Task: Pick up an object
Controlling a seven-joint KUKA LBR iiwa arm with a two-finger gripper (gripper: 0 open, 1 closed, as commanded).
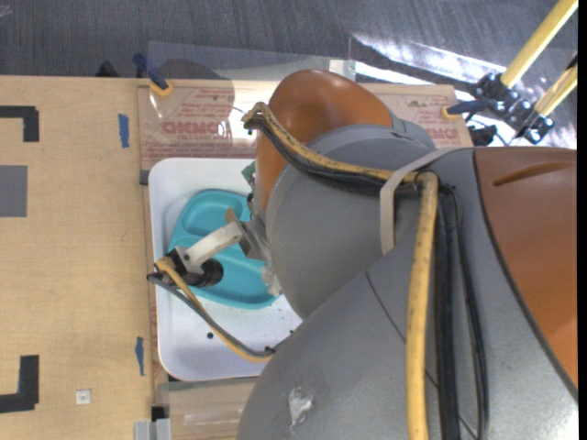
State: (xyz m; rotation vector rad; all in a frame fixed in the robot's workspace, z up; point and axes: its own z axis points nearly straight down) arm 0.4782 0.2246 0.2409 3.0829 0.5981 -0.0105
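Note:
A turquoise, bowl-like object (206, 223) lies in the white bin (179, 346) at the centre left. The grey arm with its orange band reaches down over this bin from the right and covers most of it. The gripper itself is hidden under the arm's wrist, somewhere above the turquoise object. A small green piece (248, 170) peeks out at the arm's edge near the bin's far side.
A wooden bench top (64, 246) with black corner marks and blue tape spreads to the left of the bin. Clear plastic sheeting (197, 117) lies behind the bin. A yellow-legged stand (541, 35) is at the top right.

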